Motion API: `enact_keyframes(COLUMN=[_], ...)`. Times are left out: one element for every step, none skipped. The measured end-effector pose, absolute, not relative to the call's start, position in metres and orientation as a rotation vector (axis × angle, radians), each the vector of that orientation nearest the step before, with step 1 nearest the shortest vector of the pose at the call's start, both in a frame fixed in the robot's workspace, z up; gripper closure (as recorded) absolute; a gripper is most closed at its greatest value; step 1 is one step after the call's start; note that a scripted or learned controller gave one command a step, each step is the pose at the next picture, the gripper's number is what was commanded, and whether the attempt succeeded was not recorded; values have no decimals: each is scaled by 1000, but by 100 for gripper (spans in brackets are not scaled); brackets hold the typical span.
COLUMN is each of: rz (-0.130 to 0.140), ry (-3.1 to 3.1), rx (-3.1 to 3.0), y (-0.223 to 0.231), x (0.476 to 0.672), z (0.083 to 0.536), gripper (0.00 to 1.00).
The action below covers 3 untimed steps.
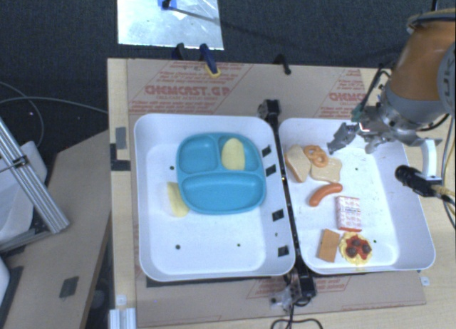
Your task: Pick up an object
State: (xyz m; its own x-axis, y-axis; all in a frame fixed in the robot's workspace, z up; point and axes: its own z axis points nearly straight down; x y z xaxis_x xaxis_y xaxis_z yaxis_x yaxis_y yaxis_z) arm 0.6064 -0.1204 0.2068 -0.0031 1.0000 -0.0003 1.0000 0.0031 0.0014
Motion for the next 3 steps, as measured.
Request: enact_keyframes(rz=[1, 8, 5], ry=[2227, 2232, 2219], rx=[2213, 2209, 2218], y=[-90, -7, -29], x=[619, 584, 616], z=[96, 189, 185], gripper=[0, 0, 0])
